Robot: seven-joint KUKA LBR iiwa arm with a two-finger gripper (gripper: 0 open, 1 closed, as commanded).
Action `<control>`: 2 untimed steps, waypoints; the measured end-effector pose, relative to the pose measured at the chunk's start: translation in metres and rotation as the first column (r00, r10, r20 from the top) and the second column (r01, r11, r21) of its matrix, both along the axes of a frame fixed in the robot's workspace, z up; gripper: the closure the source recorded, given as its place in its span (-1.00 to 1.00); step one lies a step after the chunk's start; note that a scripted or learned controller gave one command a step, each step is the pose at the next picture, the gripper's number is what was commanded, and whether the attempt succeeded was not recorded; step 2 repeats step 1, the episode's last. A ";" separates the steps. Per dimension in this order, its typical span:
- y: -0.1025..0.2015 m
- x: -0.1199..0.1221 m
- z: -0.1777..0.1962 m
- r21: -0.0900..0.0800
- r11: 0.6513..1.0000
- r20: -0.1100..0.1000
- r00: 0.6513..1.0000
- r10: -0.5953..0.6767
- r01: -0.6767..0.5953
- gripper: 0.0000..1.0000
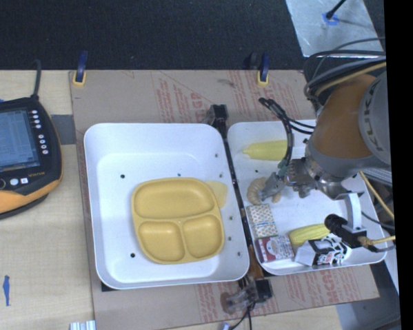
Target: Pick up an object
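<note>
Two white bins are seen side by side from the overhead camera. One yellow divided plate (178, 219) with three compartments is laid flat in the left bin (105, 201), roughly in the middle, and a thin yellowish piece is tucked just beside the plate's upper right corner.

The right bin (243, 135) is a lot more crowded. Two yellow corn-like pieces can be counted: one corn cob (266, 150) near the far wall, and a second corn piece (309, 233) lower down. Two small cartons are lined up along the left wall, a pale checked box (262, 220) and a red and white box (274, 248) right below it. One black and white carton (326, 252) is tipped near the front right corner, touching the second corn piece.

The grey arm with its orange band is reached in from the right, and the pincer (273, 185) is lowered into the right bin, just below the corn cob. Whether it's clenched or released can't be told, tbh.

The surface is a brown cardboard sheet clamped on a light wooden top, with two blue clips counted at the far edge. One tablet-style controller (16, 153) in an orange case is parked at the left. Dark floor is seen beyond.
</note>
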State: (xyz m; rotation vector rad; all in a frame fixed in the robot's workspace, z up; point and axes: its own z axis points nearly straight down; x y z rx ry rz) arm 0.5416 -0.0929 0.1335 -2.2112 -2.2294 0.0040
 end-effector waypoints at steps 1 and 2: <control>0.000 0.034 -0.038 0.001 1.000 0.003 1.000 0.000 0.000 -1.00; 0.000 0.034 -0.038 0.001 1.000 0.003 1.000 0.000 0.000 -1.00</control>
